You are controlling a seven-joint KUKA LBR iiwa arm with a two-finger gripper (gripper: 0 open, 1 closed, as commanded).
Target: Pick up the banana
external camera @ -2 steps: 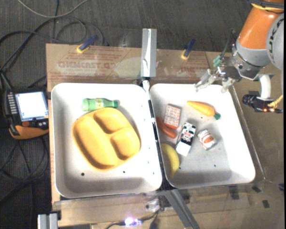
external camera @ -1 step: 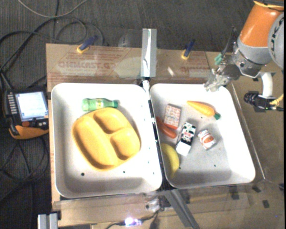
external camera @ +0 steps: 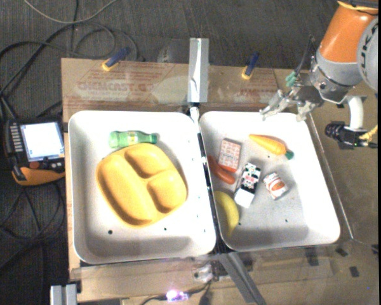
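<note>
The banana [external camera: 227, 210] is a short yellow one lying in the right bin [external camera: 305, 227], against its left wall near the front. My gripper [external camera: 284, 112] hangs over the back edge of that bin, far from the banana toward the upper right. Its fingers [external camera: 267, 110] are spread open with nothing between them. The orange band of the arm sits above it at the frame's top right.
Beside the banana lie a black-and-white carton [external camera: 247, 184], a small can [external camera: 275, 184], a red sausage-like piece [external camera: 221, 170], a pink box [external camera: 230, 152] and a carrot [external camera: 268, 144]. The left bin [external camera: 89, 234] holds a yellow divided plate [external camera: 141, 182] and a green bottle [external camera: 133, 137].
</note>
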